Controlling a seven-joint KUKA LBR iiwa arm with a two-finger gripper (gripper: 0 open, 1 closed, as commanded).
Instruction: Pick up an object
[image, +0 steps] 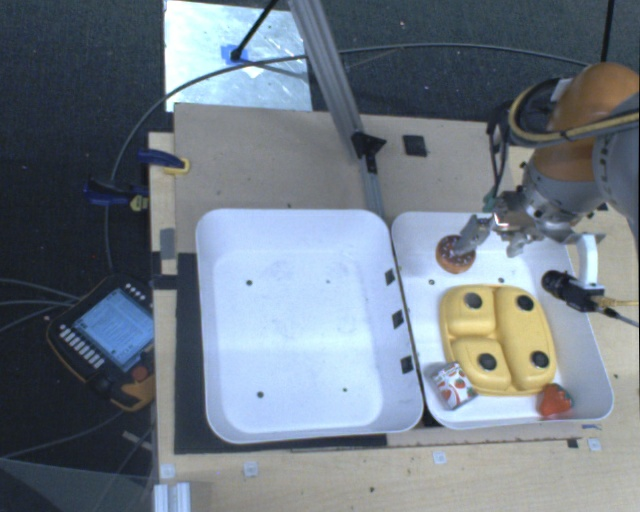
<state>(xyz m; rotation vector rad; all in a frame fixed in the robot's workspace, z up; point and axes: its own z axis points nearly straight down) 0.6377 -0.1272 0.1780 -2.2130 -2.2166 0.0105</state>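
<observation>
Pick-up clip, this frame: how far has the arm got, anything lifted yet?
Done: the end effector has reached the right bin and sits right at the brown disc near its back edge. In hand: no object visibly lifted; whether the disc is gripped cannot be told. The yellow block, small can and red piece lie on the bin floor. Left: a confirmed grasp and the lift.
</observation>
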